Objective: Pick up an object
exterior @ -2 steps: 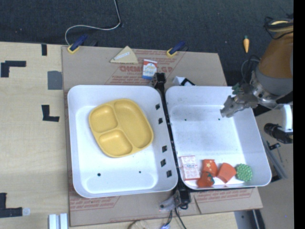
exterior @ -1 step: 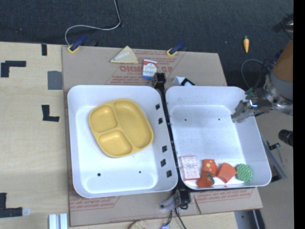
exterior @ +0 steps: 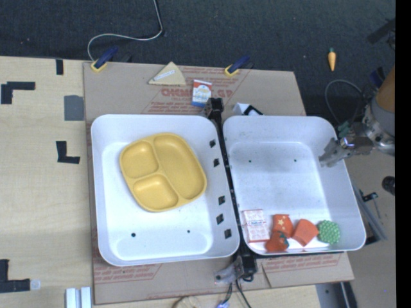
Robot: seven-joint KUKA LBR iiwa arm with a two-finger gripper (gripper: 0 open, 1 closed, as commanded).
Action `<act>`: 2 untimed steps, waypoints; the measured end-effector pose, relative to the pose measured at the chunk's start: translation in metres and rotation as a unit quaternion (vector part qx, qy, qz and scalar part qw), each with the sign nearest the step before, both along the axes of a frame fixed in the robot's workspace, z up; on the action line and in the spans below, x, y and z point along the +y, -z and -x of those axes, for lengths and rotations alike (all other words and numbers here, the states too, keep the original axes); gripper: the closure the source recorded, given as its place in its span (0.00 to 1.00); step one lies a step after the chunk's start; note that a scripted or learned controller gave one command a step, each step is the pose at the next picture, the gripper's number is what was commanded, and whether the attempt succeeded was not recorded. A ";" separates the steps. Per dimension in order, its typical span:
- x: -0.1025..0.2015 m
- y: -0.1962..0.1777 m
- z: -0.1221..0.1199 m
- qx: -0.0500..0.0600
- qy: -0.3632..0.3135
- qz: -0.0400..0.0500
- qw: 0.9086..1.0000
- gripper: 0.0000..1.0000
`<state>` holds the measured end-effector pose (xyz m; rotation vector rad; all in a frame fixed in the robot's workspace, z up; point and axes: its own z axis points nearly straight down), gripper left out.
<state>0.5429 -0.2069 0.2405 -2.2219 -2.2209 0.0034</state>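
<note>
- The pincer (exterior: 335, 147) hangs over the right white bin's (exterior: 276, 172) far-right rim; whether it is spread, I cannot tell.
- The orange block (exterior: 305, 231), green ball (exterior: 329, 231) and flat white packet (exterior: 255, 224) crowd the near wall, so a descent may clip the rim or pinch two.

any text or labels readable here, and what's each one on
Red print on the cardboard sheet above the left bin: large letters, too blurred to read.
Small red and white box on the cardboard: printing, too small to read.
White card with red print in the right bin: too small to read.
Red print on the cardboard's lower edge: blurred, unreadable.
Nothing can be quoted with confidence.
</note>
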 end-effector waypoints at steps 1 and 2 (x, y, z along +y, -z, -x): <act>0.019 -0.034 0.042 -0.001 -0.001 0.000 1.000 1.00; 0.066 0.047 0.060 0.001 -0.001 -0.001 1.000 1.00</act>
